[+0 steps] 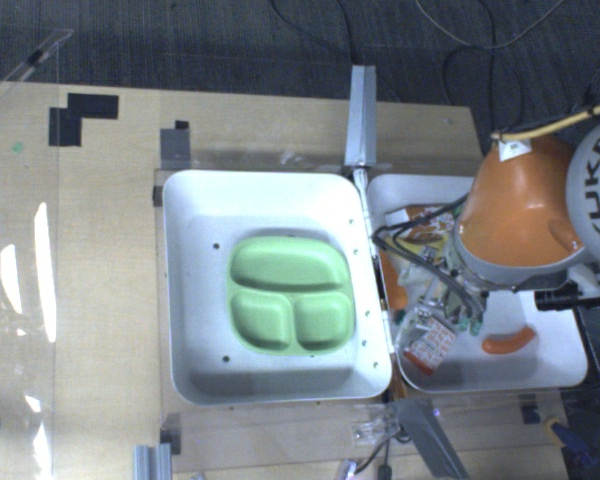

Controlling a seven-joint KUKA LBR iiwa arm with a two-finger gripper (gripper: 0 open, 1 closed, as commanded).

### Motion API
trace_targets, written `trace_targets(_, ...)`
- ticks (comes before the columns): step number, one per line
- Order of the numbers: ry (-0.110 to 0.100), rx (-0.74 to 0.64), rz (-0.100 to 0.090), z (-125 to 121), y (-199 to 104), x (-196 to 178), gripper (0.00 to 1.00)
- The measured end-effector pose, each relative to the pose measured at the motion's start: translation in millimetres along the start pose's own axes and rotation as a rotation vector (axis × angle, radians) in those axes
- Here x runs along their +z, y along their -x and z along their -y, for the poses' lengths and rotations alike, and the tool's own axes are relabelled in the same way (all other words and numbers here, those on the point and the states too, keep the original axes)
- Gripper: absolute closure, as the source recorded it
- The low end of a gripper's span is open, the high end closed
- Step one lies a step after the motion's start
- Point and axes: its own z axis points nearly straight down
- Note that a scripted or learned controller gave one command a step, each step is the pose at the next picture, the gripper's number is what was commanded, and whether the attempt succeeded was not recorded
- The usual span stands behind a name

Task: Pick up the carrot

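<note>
The carrot (507, 341), a short orange curved piece, lies in the right bin (560, 373) toward its front. The arm with its orange band (515, 208) reaches over this bin and hides much of its floor. My gripper (432, 320) hangs low over the bin's front left part, to the left of the carrot and apart from it. Cables and wrist hardware crowd the gripper.
A green three-compartment tray (290, 292) lies in the left bin (195, 268). Beneath the gripper sits a small red and white packet (430, 346). Another orange item (397, 293) peeks out by the right bin's left wall. More items (425, 218) lie at the back.
</note>
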Motion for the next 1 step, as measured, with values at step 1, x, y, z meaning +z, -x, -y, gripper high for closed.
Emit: trace_targets(1,-0.002,-0.057,-0.003,75.2,25.0,43.0,0.0)
